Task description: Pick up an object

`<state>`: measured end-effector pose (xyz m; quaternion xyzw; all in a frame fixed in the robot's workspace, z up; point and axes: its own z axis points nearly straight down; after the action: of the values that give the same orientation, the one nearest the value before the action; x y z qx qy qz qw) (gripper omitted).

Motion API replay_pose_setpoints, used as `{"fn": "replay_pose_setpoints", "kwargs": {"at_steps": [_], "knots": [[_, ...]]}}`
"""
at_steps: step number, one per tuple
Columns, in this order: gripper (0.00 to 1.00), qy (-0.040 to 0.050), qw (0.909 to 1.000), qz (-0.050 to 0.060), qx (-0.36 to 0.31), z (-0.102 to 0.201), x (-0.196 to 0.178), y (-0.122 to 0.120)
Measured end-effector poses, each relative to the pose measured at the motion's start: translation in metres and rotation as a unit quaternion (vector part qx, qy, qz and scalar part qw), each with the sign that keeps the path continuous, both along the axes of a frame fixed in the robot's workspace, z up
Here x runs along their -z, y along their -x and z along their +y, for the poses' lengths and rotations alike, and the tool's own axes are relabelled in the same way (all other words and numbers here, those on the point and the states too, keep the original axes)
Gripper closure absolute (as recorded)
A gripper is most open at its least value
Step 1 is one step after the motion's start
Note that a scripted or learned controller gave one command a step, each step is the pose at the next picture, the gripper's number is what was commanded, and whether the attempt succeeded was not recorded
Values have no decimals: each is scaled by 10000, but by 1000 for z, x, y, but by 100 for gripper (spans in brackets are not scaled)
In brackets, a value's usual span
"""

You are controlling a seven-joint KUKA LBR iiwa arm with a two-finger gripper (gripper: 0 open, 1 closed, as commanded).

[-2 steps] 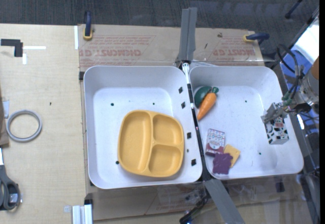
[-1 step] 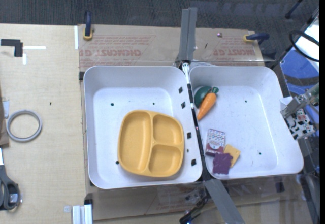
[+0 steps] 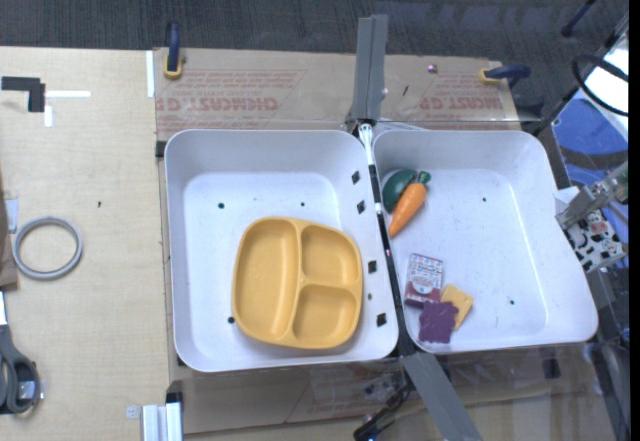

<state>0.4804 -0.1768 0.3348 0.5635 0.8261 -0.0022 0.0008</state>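
Nearest: right bin (image 3: 520, 324) holds purple piece (image 3: 437, 322) overlapping yellow piece (image 3: 458, 303), small printed packet (image 3: 425, 275) just beside; farther back toy carrot (image 3: 404, 207) touching dark green item (image 3: 397, 181) by the divider; left bin (image 3: 200, 329) has yellow divided plate (image 3: 297, 281). Claw (image 3: 590, 201) at right bin's outer rim, blurred; can't tell if wide or narrow; nothing seen in it. Judged: approach step, no pick yet. Next: move in over bin, choose target, descend; carrot looks easiest, stands proud.

Single fixed overhead camera, slanted downward, both white bins (image 3: 185, 259) in frame, bench (image 3: 80, 329) beneath
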Motion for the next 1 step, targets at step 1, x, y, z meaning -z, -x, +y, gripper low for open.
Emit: {"fn": "replay_pose_setpoints", "kwargs": {"at_steps": [1], "knots": [[100, -21, 9803, 6, -1975, -21, 15, 2]]}}
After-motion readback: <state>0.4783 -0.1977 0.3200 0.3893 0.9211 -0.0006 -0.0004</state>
